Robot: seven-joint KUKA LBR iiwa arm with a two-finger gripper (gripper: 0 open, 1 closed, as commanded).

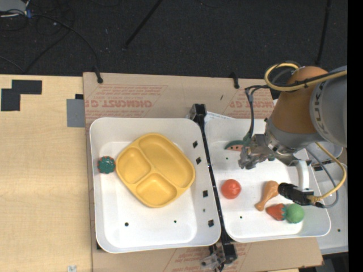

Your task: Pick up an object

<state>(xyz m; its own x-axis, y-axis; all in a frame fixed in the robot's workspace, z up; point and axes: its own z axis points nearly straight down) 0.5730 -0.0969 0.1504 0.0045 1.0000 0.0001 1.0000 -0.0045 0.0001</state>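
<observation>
Reaching low into the right bin (317,231), the arm (298,109) had its jaws down near that bin's far inner corner when we took this frame. From our slanted post above the worktop (39,180) we could not tell whether the jaws stood wide or narrow, and we saw nothing held in them.

Just beside the jaws, on the side toward the divider, lay a small teal piece (233,146). We judged it the likeliest target, since the wrist was brought down so near it. Nearer the camera than the jaws sat a red ball (230,188). A toy drumstick (266,194) lay a little farther off, and beyond it, well apart from the jaws, a red-and-green toy (276,211) touched a green ball (294,213).

Across the divider from the jaws, the left bin (113,231) carried a yellow divided plate (154,169) and a small teal ball (106,164). We took these for spare stock, out of this reach. The loose scatter gave the jaws room around each toy. By our reading the pick was not yet made.
</observation>
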